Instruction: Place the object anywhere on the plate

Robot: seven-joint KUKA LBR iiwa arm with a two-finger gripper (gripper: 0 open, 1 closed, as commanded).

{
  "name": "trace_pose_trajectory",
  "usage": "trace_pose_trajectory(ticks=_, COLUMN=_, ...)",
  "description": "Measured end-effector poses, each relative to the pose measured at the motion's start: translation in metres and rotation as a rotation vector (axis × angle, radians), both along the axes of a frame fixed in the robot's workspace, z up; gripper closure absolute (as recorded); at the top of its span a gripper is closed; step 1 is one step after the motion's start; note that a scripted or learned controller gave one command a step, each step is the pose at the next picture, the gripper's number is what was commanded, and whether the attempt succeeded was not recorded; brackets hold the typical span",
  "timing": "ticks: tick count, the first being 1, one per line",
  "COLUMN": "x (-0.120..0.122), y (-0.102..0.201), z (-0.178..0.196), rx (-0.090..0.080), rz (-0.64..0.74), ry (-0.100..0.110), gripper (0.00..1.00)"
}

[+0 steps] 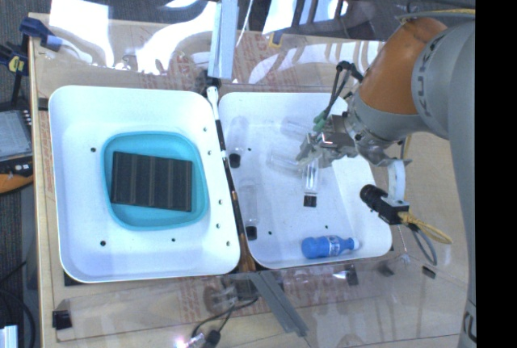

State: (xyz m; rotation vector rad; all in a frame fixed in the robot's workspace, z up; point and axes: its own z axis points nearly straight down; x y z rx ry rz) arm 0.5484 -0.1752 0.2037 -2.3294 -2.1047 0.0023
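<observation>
Bottle (329, 245) lies low in our right bin (266, 112); claw (310, 181) hangs above, grip state unclear; plate (153, 146) waits left.

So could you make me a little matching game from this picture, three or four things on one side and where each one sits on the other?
Things:
1. blue bottle
2. blue plate
3. dark ridged slab
4. hand

Places:
A. lying on the plate
B. above the middle of the right bin
C. in the left bin
D. lying near the front edge of the right bin

Pairs: 1-D, 2-C, 3-A, 4-B
</observation>
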Motion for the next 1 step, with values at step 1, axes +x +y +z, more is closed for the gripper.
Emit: trace_pose_trajectory(ticks=1, x=-0.0499, y=0.0534, z=-0.0105, rx=0.002, rz=0.263, ry=0.003, gripper=1.00)
